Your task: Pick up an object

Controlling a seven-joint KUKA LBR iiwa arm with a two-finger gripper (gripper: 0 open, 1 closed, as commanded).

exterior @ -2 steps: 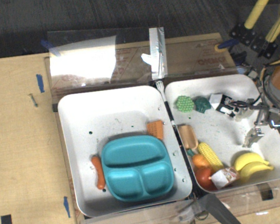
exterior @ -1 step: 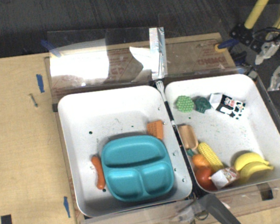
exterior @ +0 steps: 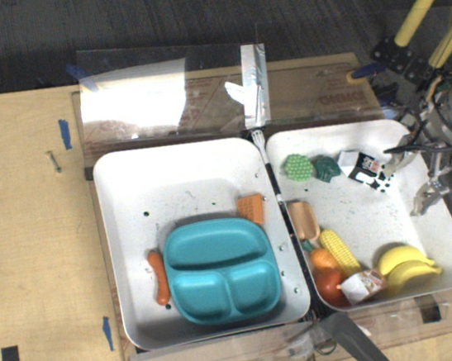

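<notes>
Looking down: you see two shallow white bins side by side on the bench, the left bin point(exterior: 125, 231) and the right bin point(exterior: 441, 229), and the arm entering at the right edge.
Gripper: the gripper point(exterior: 425, 196) hangs over the right bin's far-right rim, apart from every object; you cannot tell from this view whether it is released or clenched, and nothing shows in its grasp.
Left bin: a teal divided tray point(exterior: 220, 270) fills the middle, with an orange carrot-like piece point(exterior: 159, 276) touching its left edge and an orange block point(exterior: 251, 208) at its upper right corner.
Right bin: the likeliest targets lie here, since the arm is on this side. A green knobbly ball point(exterior: 298, 167) and a dark green lump point(exterior: 327, 169) sit near the back; a black-and-white card point(exterior: 366, 171) lies just beside them.
Front cluster: a tan block point(exterior: 302, 220), a corn cob point(exterior: 339, 251), a tomato-like red piece point(exterior: 327, 283) and a small carton point(exterior: 362, 285) crowd the left wall, so they look awkward to grip.
Bananas: the yellow bananas point(exterior: 405, 265) lie near the front right, fairly open to approach.
Writing: markings on the card and carton are too small for you to read.
</notes>
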